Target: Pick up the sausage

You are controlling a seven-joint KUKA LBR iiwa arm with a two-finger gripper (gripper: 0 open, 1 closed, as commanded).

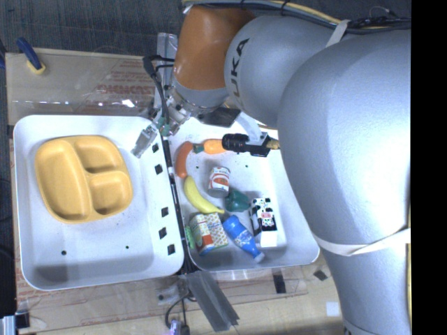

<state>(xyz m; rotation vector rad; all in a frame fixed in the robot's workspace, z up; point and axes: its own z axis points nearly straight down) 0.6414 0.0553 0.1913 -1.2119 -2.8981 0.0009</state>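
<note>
smooth reddish sausage (182,160), rounded ends, long axis running near to far, curved banana (199,197) beside it, gripper (150,139) fingers' state unclear

Glossy plastic sausage (182,159); smooth white bins (28,187); matt yellow tray (82,179).

I am working in a robotics lab, at a test bench (84,82) rather than in any home or kitchen. My large grey arm (335,117) with its orange band reaches over two shallow white bins (91,264) set side by side. One holds a yellow divided tray (82,178), the other a jumble of toy food and small packages (230,215). Loose cables (279,7) run above me
</note>
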